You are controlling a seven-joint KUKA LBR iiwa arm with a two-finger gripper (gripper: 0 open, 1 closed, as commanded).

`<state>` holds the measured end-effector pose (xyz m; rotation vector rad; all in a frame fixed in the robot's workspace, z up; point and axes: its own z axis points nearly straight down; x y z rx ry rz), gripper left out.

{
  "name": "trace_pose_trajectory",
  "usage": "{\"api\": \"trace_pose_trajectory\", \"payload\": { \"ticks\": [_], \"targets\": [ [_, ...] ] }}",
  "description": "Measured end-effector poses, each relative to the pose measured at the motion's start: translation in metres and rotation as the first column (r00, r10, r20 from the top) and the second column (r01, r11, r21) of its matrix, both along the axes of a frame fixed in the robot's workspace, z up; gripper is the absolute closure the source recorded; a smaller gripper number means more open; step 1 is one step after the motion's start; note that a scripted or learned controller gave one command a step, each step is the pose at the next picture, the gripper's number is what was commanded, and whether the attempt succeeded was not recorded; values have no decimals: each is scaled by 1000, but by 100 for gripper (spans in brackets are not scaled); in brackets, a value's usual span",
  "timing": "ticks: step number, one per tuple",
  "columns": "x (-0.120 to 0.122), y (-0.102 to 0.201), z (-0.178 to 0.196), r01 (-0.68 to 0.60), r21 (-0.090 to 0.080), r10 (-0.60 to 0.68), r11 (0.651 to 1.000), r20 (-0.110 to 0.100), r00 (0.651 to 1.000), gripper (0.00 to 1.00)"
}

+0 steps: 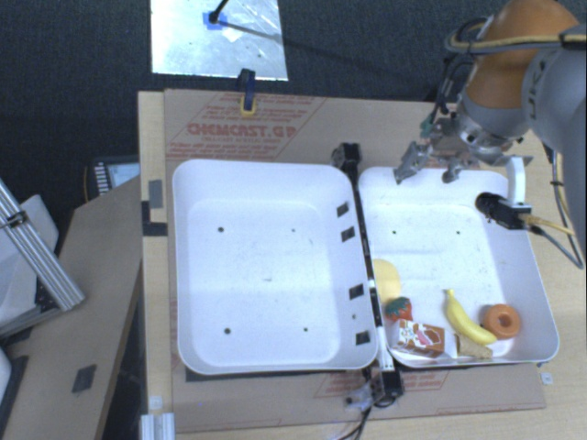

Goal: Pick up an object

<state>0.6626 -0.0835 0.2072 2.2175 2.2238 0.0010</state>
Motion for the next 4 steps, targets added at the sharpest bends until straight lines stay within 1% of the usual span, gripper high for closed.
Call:
{"api": "trace_pose_trajectory", "payload": {
  "ticks": [1, 2, 3, 4],
  "targets": [
    [6, 100, -23, -10, 3, 10, 1000, -1, 1000, 0],
    [-113, 124, 62, -5, 4, 5, 1000, -1, 1000, 0],
    [-27, 179, 14, -7, 2, 7, 1000, 2, 1000, 0],
    [4, 229, -131, -5, 1, 5, 1000, -6, 1000, 0]
  ]
}}
